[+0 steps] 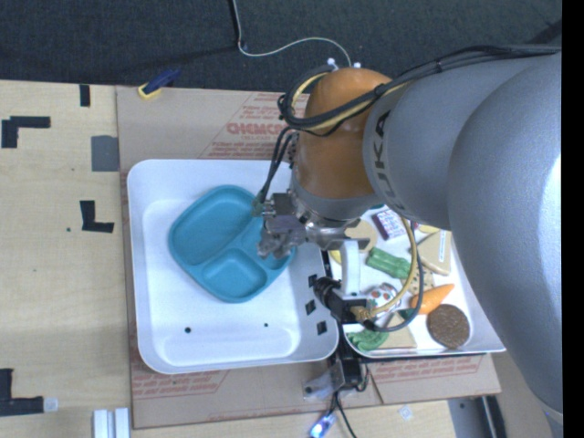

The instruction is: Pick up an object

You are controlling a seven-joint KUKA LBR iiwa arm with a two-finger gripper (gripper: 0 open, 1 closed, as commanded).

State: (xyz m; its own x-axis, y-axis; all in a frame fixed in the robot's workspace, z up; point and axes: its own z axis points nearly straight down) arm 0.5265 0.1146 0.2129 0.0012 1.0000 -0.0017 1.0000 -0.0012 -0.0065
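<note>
- Over left bin's point(151, 245) right edge: gripper point(274, 235) sits at rim of blue plastic divided plate point(214, 245), prob. for an edge pinch.
- Finger gap: can't tell, nothing visibly held.
- Right bin point(456, 343): small items incl. orange carrot toy point(436, 297).

Wooden bench point(55, 272) under cardboard sheet point(182, 126), two white bins point(155, 245) side by side.
</note>
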